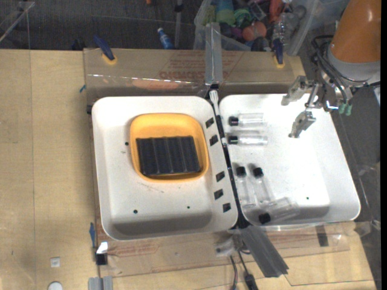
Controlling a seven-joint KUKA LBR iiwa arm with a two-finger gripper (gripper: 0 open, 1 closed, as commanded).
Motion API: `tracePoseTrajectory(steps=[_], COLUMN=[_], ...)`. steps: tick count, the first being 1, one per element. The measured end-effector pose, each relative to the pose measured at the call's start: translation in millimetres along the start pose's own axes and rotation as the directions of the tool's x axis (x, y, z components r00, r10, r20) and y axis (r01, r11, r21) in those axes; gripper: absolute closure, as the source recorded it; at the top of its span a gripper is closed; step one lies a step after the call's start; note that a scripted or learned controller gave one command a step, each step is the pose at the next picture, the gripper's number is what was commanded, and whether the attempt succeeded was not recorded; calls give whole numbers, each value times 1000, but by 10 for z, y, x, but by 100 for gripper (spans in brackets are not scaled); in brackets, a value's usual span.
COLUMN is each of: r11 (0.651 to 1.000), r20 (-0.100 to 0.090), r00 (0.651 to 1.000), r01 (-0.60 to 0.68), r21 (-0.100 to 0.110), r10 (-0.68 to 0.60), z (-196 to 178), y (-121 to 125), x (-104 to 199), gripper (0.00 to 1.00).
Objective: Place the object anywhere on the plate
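Your pincer (305, 110) hangs over the far right part of the right bin (338, 180). Its two fingers (300, 124) look spread a little apart with nothing between them, though the metal is small and glinting, so you cannot read the gap exactly. Above it sits the orange band (361, 23) of the arm at the surface's right edge.

Left of the pincer, along the right bin's left side, lie clear vials with black caps: two (245, 120) (247, 139) near the far left corner, lying sideways, two more (242, 177) (259, 179) lower down, and one (275, 210) by the near edge.

In the left bin (115, 210) you have the orange plate (168, 147), resting in the middle, with a dark ribbed block (168, 154) lying flat on it.

The wooden surface (42, 162) carries both bins.
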State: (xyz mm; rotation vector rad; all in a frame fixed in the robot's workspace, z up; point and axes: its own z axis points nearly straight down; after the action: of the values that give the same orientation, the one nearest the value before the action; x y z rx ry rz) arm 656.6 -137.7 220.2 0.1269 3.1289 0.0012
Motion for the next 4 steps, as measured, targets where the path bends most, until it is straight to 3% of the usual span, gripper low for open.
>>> tracePoseTrajectory(steps=[1,2,3,4], r11=[1000,998,952,879], r20=[11,0,-5,2], r00=[1000,998,952,879], r01=[-5,66,305,476], r21=[-4,0,-3,0], r10=[5,-66,-305,-476], z=[-125,-376,-109,-220], y=[-6,-53,-263,-378], x=[-20,-98,-53,-158], gripper=[100,100,100,100])
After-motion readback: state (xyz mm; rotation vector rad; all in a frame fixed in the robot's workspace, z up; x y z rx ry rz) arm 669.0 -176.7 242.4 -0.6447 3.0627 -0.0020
